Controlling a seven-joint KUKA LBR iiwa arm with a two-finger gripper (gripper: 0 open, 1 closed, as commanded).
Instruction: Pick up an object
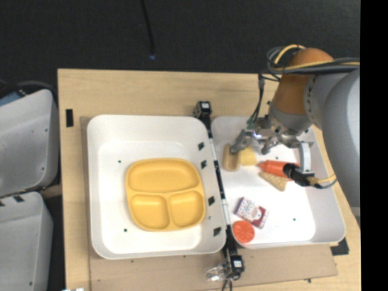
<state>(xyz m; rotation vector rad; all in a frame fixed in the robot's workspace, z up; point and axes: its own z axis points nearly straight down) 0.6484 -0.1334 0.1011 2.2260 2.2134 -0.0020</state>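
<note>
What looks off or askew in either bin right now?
Nothing spilled or broken. The yellow tray lies flat in the left bin. In the right bin, small items sit loosely scattered, and the orange disc is tucked against the bottom-left corner. The gripper hovers over the beige block.

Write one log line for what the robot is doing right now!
gripper: low in right bin, over yellow block | yellow tray: left bin

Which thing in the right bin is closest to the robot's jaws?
The pale yellow block, right under the gripper. The orange disc lies farthest, at the bin's front edge.
</note>
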